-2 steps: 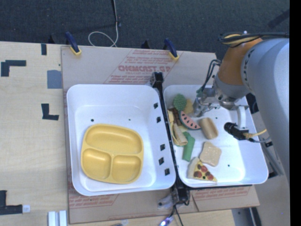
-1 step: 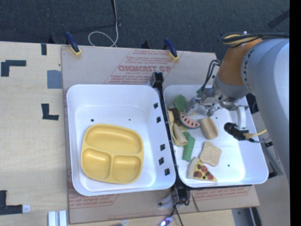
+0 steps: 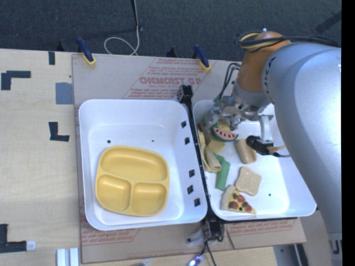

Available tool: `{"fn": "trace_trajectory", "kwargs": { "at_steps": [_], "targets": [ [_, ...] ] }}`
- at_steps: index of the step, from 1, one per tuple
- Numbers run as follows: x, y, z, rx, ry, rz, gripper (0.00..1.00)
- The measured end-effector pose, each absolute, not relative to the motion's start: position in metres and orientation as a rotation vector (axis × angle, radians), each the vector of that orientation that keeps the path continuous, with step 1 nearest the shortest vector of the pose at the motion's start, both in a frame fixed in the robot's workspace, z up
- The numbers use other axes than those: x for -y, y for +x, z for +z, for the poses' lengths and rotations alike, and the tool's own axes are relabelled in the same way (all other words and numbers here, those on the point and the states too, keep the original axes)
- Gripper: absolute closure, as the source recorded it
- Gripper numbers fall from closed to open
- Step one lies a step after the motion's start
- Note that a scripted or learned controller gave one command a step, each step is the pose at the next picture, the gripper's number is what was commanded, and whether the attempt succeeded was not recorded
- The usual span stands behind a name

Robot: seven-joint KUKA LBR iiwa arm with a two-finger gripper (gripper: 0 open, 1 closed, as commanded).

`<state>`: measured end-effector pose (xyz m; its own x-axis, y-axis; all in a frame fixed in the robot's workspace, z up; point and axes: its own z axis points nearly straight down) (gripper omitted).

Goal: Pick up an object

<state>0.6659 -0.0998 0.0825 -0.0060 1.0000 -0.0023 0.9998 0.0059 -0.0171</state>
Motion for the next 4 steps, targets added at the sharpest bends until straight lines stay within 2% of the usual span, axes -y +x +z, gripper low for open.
{"fn": "trace_trajectory", "kwargs": {
  "at_steps": [1,2,3,4],
  "targets": [
    [0.102,0.668,0.099,2.222,-2.217,0.01,1.0],
    [0.024,0.645,0.19,2.232,-2.216,-0.007,1.0],
    [0.029,0.643,0.183,2.222,-2.219,0.004,0.0],
    [0.058,0.561,0.183,2.212,-2.222,0.011,0.0]
  ]
}}
